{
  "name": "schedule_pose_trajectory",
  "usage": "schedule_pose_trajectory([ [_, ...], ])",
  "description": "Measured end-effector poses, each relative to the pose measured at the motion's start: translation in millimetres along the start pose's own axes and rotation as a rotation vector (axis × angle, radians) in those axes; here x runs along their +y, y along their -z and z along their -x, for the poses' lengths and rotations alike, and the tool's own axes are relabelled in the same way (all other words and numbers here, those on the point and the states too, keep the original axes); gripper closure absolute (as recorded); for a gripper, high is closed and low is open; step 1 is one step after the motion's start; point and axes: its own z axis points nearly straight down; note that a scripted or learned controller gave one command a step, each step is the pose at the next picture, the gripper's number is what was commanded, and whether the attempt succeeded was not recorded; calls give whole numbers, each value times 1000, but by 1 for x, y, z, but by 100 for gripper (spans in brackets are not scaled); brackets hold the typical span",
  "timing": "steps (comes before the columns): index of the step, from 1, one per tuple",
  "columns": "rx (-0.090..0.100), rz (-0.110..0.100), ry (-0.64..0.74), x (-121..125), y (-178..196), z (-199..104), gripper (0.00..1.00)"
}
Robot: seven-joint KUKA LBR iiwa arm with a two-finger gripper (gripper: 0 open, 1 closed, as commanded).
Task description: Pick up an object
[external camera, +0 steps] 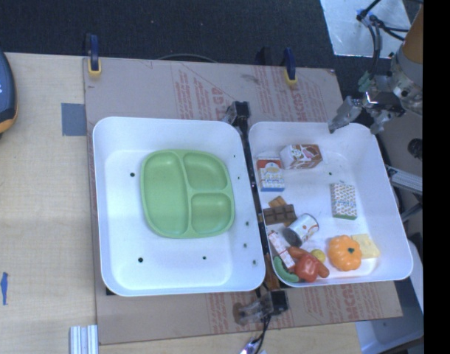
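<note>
Over on the left, the shallow white plastic bin [114,198] carries one thing, a pale green divided plate [187,193] lying flat in its middle. Nothing doing there.

Across the divide, the right white bin [372,153] is where the pickings are. Along its left wall: a small red-and-white carton [270,173], a brown chocolate-bar block [278,214] just nearer, and a little tin can on its side [302,228]. In the near-left corner, red and green toy vegetables [302,265] are piled touching each other. At the far side lies a brown-and-white packet [301,155]. Further right, a green-patterned small box [344,200] stands apart from everything, then an orange toy pumpkin [345,253] touching a pale yellow block [367,246] near the right wall.

And at the far right corner, the tool [350,116] hangs off the grey arm, above the bin's far rim, carrying nothing. Whether its fingers are spread or pressed together, I cannot tell at this size.

So I judge this the approach step: no object chosen yet. The next move calls for swinging in over the bin and descending on a target. The green-patterned box looks the cleanest bet, with clear space all round; the corner pile risks a fumbled grab.
</note>
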Motion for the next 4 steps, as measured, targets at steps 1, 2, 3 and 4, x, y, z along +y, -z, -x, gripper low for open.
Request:
schedule_pose_trajectory([
  [1,6,-15,0,-120,-72,-59,0],
  [2,2,1,1,-77,-173,-69,0],
  [3,0,2,0,1,-169,-69,0],
  [4,14,-36,-4,13,-171,-54,0],
])
